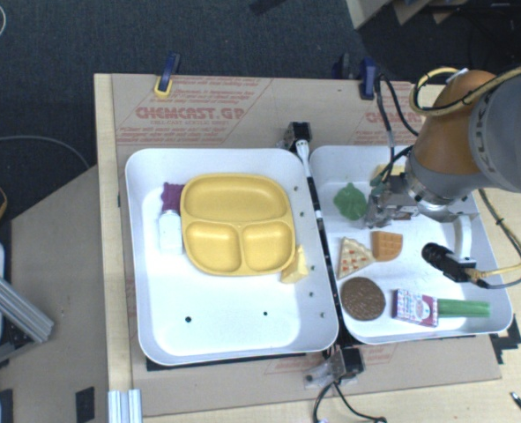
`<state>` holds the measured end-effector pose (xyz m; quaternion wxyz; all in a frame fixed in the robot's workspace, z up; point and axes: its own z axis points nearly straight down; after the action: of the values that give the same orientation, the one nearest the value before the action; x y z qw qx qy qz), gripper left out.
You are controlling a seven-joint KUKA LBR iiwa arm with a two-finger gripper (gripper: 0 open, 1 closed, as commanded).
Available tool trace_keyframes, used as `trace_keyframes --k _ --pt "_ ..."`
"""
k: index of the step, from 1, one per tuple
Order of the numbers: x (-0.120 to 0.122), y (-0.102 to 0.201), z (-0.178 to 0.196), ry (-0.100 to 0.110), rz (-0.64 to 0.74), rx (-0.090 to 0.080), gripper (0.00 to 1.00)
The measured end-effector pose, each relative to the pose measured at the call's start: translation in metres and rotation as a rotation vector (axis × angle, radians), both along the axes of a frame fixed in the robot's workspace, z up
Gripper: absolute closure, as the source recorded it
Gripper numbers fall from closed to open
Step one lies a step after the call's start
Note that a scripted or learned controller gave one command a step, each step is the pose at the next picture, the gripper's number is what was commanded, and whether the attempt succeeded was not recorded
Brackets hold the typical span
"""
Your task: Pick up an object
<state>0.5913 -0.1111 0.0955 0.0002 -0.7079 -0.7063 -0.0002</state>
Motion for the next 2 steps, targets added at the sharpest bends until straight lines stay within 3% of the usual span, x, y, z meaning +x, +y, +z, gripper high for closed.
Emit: trace_keyframes --k 2 --pt "0.004 0.000 0.129 -0.008 0.003 -0.002 1.00"
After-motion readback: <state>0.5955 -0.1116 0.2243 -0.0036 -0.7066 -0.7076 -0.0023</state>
